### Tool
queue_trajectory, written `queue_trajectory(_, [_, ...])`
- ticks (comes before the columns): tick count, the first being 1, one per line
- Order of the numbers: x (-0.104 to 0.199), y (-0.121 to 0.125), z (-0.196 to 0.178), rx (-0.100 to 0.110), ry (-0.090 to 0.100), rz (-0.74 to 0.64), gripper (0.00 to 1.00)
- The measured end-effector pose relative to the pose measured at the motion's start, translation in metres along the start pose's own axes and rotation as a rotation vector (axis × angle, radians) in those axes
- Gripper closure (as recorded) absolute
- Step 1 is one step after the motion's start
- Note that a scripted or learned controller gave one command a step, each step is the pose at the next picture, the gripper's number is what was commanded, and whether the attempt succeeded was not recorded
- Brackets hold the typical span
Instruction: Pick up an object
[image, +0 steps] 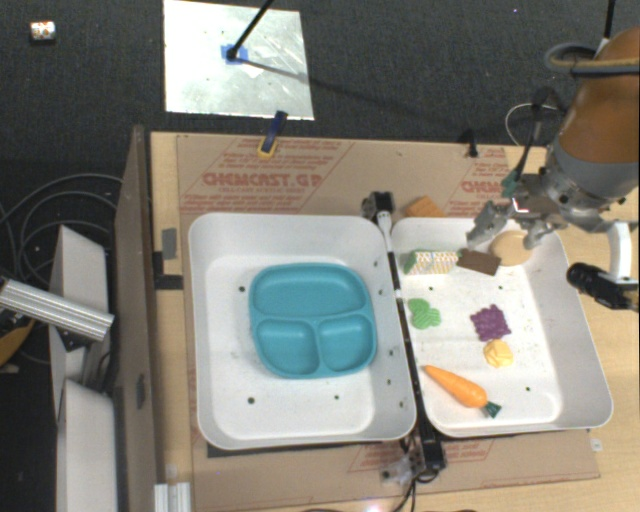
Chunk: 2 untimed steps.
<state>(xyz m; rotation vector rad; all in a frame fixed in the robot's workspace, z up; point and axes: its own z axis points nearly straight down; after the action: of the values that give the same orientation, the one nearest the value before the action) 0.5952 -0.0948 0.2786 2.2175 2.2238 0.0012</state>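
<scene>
gripper (507, 232) above right bin, brown block (478, 262) just below

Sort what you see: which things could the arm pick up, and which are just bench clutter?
For the job: carrot, purple grapes, yellow piece, green piece, brown block, gripper.

Lying about: blue divided plate, black cables.

Legible text, one item: red block lettering printed on the brown cardboard sheet (330, 170) that lies under the two white bins on the desk. The clearest instance, near the sheet's far left part, reads roughly "CHEMCAST GP" (262, 180), the last letters uncertain. A second print of the same lettering near the far right corner (487, 186) is partly covered and cannot be read whole. Smaller red lines beside each are too fine to read.
</scene>
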Motion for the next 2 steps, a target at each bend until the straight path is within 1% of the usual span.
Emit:
queue_trajectory(1, [-0.044, -0.011, 0.11, 0.003, 0.0, 0.004, 0.0])
queue_trajectory(2, [-0.065, -0.032, 0.197, 0.002, 0.001, 0.003, 0.0])
